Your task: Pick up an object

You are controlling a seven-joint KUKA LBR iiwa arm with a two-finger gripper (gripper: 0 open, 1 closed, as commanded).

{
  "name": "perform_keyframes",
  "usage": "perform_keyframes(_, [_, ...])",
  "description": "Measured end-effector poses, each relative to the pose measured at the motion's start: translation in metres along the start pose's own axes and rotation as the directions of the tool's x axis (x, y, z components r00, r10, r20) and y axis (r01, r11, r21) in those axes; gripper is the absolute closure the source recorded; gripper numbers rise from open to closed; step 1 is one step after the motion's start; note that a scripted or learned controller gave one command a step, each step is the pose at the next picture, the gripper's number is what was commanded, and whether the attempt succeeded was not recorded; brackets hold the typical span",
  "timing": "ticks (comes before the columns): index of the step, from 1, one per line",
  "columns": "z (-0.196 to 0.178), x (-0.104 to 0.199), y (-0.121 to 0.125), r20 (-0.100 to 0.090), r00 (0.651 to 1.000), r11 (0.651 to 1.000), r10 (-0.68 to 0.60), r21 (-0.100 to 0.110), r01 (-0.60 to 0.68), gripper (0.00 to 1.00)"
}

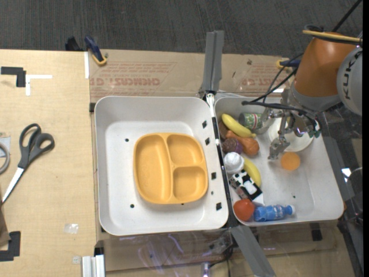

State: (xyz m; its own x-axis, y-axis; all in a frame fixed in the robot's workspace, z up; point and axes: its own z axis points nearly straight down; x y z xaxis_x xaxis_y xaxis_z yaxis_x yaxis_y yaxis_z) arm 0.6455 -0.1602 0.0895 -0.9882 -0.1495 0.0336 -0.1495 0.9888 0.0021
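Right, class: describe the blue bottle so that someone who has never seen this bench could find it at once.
Start at the right-hand white bin, the one crowded with items. Go to its near edge, where the blue bottle lies on its side beside a red tomato. It is the only blue thing in that bin.

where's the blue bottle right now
The blue bottle lies on its side at the front of the right bin, just right of the red ball.

gripper (281,145) low in right bin (323,206), just beside orange ball (290,161); yellow tray (170,168) sits in left bin (115,206).
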Motion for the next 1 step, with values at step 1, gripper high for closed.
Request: perform_keyframes(1, [-0.0044, 0.0278, -0.0433, 0.04, 0.995, 0.996, -0.087, 0.007, 0.086, 0.0])
